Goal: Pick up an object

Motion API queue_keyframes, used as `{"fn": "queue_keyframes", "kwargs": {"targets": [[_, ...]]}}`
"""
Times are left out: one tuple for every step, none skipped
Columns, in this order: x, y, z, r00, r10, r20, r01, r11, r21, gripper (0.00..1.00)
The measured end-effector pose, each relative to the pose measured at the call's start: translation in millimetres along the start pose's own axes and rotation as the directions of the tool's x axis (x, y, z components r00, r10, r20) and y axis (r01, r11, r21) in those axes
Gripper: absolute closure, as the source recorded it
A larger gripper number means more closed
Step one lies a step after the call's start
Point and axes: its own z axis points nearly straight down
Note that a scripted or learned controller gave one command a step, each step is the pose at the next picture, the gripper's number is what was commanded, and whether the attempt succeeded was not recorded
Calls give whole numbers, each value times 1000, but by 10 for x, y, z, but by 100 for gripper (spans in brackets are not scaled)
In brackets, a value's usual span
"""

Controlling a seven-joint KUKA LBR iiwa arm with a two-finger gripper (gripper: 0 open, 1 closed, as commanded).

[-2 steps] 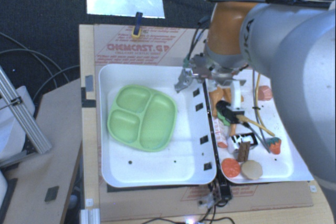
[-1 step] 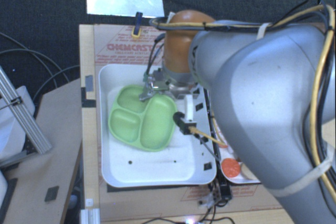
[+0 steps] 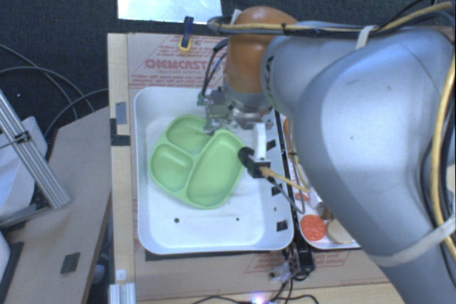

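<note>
**Pick-up task, approach stage.** All positions are given relative to the left bin (image 3: 214, 235). A green divided plate (image 3: 196, 164) with three compartments lies on the floor of the left bin, about mid-way between its side walls and slightly toward its far wall. It is the one loose object seen inside this bin, and so is judged to be the target. The arm (image 3: 356, 117), grey with an orange band (image 3: 246, 57), reaches in across the right wall of the left bin. The gripper (image 3: 216, 117) stands over the bin's far half, at the far edge of the plate, where the plate's rim meets a dividing ridge. Contact between gripper and plate appears likely but cannot be confirmed from this angle. Whether the gripper is open or closed cannot be told, since its lower end is not resolved here. The plate appears to rest flat on the bin floor with no edge raised, so no lift is evident. Judged progress: the reach toward an object is done or nearly so. Securing a hold on the rim and raising the plate clear of the left bin's walls are both left to do. Beyond the right wall of the left bin, a small orange object (image 3: 313, 228) lies in the neighbouring bin (image 3: 338, 244), well apart from the gripper. A printed cardboard sheet (image 3: 171, 64) shows past the far wall of the left bin.
</note>
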Motion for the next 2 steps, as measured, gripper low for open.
{"fn": "queue_keyframes", "kwargs": {"targets": [[31,-696,78,1000,12,13,-12,1000,-14,100],[-192,-111,96,1000,4,0,-4,1000,7,100]]}}
